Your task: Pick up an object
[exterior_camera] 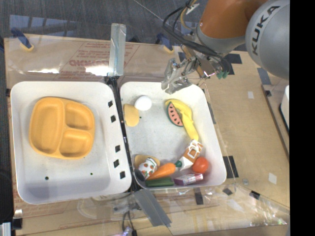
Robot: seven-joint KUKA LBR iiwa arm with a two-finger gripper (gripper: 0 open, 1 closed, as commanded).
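Camera view: metal two-finger gripper [173, 81] hovers at far rim of right white plastic bin [212, 132], fingers apart, empty. Yellow plastic banana [188, 119] lies below. Approach step; next: descend, centre, close.

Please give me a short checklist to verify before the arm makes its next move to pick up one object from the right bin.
1. Gripper free of any object: ok, nothing between its fingers.
2. Gripper above right bin: ok, it hangs at the far rim.
3. Target reachable: ok, banana and watermelon slice lie nearest, touching each other.
4. Isolated target available: ok, white ball lies apart from the near-corner pile.
5. Carrot easy to grasp: not ok, crowded among other toys.
6. Yellow tray out of the path: ok, it is in the left bin.
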